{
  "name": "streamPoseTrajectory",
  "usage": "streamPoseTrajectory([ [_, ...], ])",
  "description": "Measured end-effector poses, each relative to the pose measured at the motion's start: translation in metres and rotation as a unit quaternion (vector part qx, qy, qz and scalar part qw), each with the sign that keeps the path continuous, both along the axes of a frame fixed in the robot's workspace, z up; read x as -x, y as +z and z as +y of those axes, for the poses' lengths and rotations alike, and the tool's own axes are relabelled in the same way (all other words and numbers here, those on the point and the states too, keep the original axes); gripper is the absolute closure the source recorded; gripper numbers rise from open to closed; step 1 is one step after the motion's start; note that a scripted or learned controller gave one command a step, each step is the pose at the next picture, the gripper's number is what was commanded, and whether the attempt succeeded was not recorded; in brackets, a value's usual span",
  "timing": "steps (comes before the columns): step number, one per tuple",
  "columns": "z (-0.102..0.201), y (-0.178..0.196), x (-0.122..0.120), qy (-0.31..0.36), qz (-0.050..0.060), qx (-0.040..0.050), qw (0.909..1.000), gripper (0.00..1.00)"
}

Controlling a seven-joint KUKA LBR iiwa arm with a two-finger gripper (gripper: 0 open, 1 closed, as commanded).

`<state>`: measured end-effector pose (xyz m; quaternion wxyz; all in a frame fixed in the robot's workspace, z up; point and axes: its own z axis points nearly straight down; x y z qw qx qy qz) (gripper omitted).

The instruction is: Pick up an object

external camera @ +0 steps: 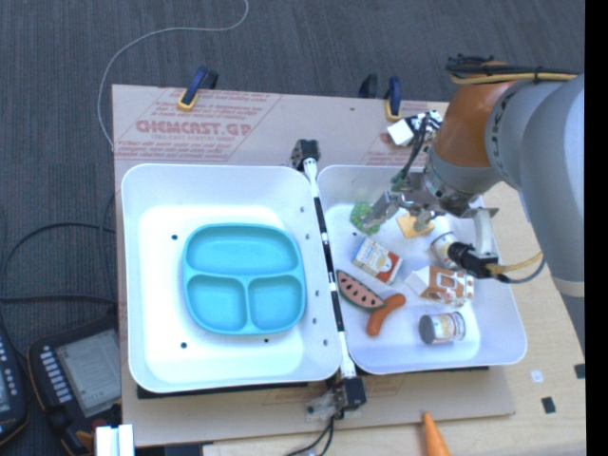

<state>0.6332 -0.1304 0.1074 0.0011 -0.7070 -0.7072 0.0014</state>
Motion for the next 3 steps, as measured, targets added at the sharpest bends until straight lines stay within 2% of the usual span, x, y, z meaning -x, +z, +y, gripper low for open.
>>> streamPoseTrajectory([
  [1,-0.0005,0.0109,-0.0009,0.000,-0.001,0.0007,1.0000,1.00],
  [2,-0.0004,0.0107,-0.0007,0.000,-0.001,0.0005,1.0000,0.00],
  [3,-0.0008,0.0205,-0.0009,0.000,-0.001,0.0008,1.0000,1.00],
])
